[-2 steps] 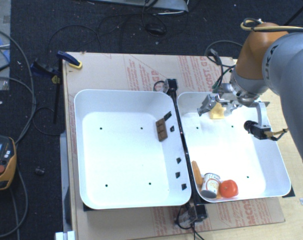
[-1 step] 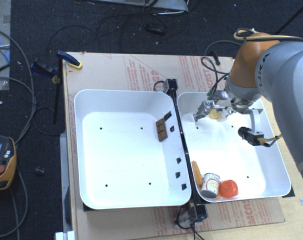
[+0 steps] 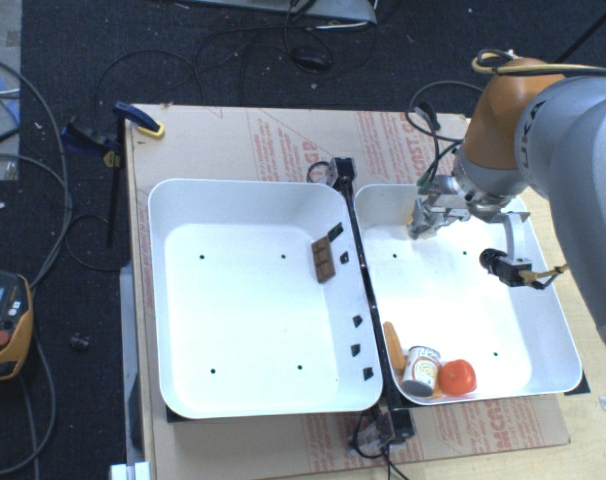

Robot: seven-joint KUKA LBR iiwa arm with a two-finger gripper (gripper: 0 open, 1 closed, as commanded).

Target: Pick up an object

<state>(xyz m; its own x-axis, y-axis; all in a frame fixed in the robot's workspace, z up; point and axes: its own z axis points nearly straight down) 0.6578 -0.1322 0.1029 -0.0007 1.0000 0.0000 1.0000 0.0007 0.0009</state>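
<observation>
Gripper [image 3: 426, 220] at right bin's far-left corner, no pick yet

Gripper hangs low over the right bin [image 3: 463, 308], by the corner that sits upper-left in the view. It's close to the floor there or touching it, can't tell which. How far it's open can't be read from this angle, too small and partly hidden by the wrist. No object visible in it. Bin floor around it is bare white.

Progress, as a judgement: early. Nothing lifted, no grasp made. All candidates are well apart from the tool. Three are bunched in the near-left corner of the same bin:
- an orange carrot-like stick [image 3: 393, 345] along the left wall
- a small labelled can [image 3: 420, 368] just beside it
- a red tomato-like ball [image 3: 458, 376] touching or almost touching the can

A brown chocolate-bar-like block [image 3: 325, 258] lies in the left bin [image 3: 243, 308], near its right wall.

Left to do: move over one of these, descend, close, lift. The cluster is tight against the walls, so a clean grab on one piece looks awkward.
</observation>
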